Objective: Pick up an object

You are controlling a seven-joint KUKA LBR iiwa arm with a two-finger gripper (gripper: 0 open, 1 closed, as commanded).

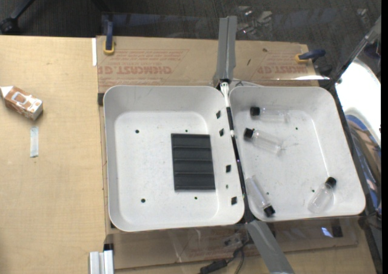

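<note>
Vials lie in the right bin (339, 145): nearest, one (259, 196) by the divider and another (321, 195) at the front right corner; farther back, one (262, 139) near the middle, then one (267, 113) toward the rear. A black ridged block (193, 161) rests in the left bin (121, 145). A small carton (22, 102) sits on the tabletop (48, 206).

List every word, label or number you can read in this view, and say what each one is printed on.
"CHEMCAST GP", red, upside down in the camera view: on the brown cardboard sheet behind the left bin.
More red print on the same sheet beyond the right bin: too faint to read.
Orange-and-white small box on the wooden tabletop: markings too small to read.
Clear vials with black caps: no label legible.
</note>
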